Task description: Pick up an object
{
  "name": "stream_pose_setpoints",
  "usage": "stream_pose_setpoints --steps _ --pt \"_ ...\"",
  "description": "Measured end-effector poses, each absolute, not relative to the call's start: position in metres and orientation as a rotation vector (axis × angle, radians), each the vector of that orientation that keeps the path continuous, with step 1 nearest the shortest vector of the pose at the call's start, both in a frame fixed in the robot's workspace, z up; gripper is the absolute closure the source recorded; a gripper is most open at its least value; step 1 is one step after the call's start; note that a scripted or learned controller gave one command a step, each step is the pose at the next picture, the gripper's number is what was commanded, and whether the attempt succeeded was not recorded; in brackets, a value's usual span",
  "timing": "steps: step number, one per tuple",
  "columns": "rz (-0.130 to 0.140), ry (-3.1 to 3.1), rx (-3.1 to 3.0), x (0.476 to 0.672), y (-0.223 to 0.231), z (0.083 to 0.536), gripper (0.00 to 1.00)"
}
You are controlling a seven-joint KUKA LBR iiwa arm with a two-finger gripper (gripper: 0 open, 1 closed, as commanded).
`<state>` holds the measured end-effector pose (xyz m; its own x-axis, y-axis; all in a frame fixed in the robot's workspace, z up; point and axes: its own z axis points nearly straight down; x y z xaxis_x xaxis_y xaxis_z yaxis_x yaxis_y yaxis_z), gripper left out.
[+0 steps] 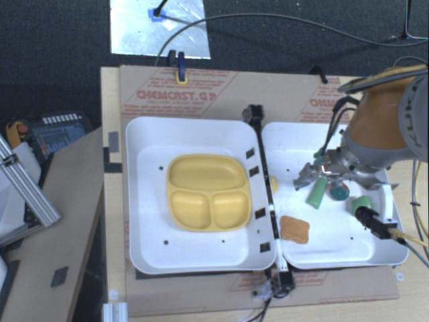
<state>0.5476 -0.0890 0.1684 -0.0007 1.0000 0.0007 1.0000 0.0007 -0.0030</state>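
Note:
My gripper (314, 175) hangs low over the right bin (335, 253), near its middle. A green cylinder (316, 193) stands tilted right under it, touching or nearly touching the gripper's tip. Whether it sits between the fingers cannot be made out. A teal round object (340, 192) lies just right of the cylinder, and a light green piece (360, 202) lies further right, partly hidden by the wrist. An orange-brown flat piece (295, 229) rests nearer the front of the bin, apart from the gripper.
The left bin (147, 180) holds a yellow divided plate (206, 192). A black ridge with clips (261, 180) separates the two bins. A small pale yellow thing (273, 182) lies at the right bin's left wall. The arm covers the right bin's far right side.

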Motion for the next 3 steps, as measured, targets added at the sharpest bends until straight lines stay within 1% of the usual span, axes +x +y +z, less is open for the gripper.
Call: stream_pose_setpoints --steps 1,2,3 --pt "0.001 -2.221 -2.219 0.546 -0.086 0.127 0.00" --pt "-0.004 -2.226 -2.228 0.548 -0.088 0.087 0.00" --pt "-0.011 -2.231 -2.237 0.551 -0.090 0.102 1.00"
